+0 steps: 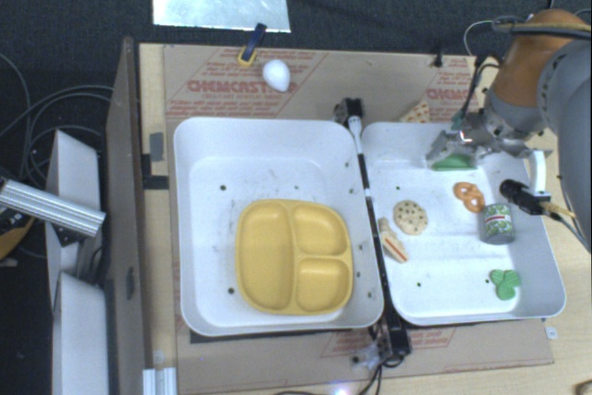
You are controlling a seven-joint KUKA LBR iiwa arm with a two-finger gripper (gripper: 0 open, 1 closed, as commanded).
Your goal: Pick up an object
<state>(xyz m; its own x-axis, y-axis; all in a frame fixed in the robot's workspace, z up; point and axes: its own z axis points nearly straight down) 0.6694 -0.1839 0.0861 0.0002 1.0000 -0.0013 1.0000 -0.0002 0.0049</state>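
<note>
Can't tell how wide the fingers (460,143) are; they're touching a flat green object (451,163) at the right white bin's (546,291) 12 o'clock; brown cardboard-covered table (222,79) underneath.

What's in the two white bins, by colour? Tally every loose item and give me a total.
Yellow: 1, the divided tray
Green: 3, the flat piece under the claw, the can, the leafy piece
Orange: 2, the pretzel, the hot dog
Tan: 1, the cookie
Total: 7
</note>
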